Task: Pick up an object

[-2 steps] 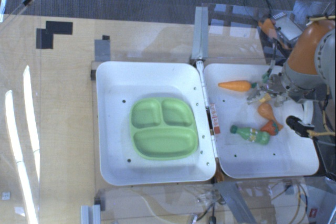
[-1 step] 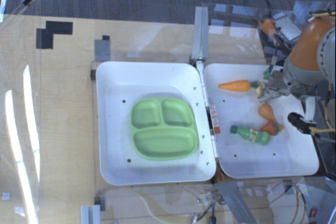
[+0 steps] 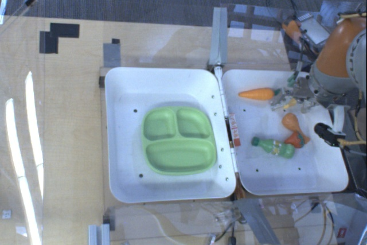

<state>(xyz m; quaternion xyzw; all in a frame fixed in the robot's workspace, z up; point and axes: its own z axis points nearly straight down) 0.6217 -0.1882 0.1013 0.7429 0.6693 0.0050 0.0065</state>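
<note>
The left bin (image 3: 163, 86) holds a green divided plate (image 3: 179, 141) near its middle, while the arm (image 3: 339, 57) reaches over the upper right part of the right bin (image 3: 287, 181). In that bin the gripper (image 3: 288, 99) sits low with its fingers spread and nothing between them, just right of a carrot (image 3: 256, 94). Below lie a green bottle (image 3: 274, 147), then a small orange pear-shaped piece (image 3: 291, 121) and a red piece (image 3: 296, 139) touching the bottle's right end.

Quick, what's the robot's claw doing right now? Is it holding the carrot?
Gripper: low in the right bin, just beside the carrot; the carrot lies on the bin floor, not between its fingers. Open or shut: cannot be told.
</note>
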